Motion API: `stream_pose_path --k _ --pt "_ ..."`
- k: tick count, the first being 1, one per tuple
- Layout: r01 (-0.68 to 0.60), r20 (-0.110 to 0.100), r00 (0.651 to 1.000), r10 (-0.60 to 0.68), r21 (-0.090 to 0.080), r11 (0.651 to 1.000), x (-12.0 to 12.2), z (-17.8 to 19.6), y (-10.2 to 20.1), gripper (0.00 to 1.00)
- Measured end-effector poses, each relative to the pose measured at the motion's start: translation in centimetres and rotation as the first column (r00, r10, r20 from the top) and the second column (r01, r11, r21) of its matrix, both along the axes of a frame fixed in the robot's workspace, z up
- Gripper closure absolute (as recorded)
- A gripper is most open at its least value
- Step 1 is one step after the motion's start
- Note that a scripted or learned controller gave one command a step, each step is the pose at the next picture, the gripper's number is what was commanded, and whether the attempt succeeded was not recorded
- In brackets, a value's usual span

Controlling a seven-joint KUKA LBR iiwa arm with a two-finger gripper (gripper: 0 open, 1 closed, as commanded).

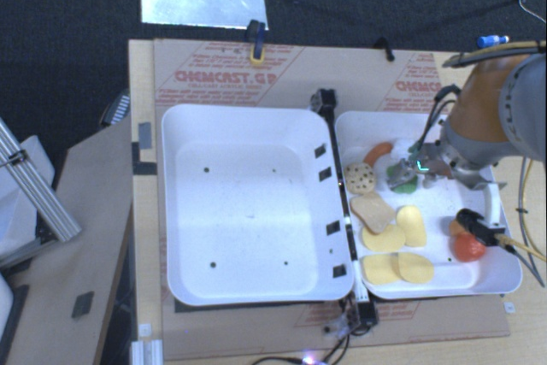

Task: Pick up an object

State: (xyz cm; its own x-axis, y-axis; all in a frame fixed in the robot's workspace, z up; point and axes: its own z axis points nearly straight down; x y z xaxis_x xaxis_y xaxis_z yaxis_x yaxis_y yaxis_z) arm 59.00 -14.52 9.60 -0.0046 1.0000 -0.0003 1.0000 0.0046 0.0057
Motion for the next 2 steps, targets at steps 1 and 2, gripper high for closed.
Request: stream_pose_path --k 1,2 --pt "0.005 -0.016 1.000 -0.005 0.005 1.000 4.3 -1.2 -5.6 0.00" --pt "0.013 -0.070 0.997 -0.013 0.009 1.000 6.7 -1.6 -2.6 0.00"
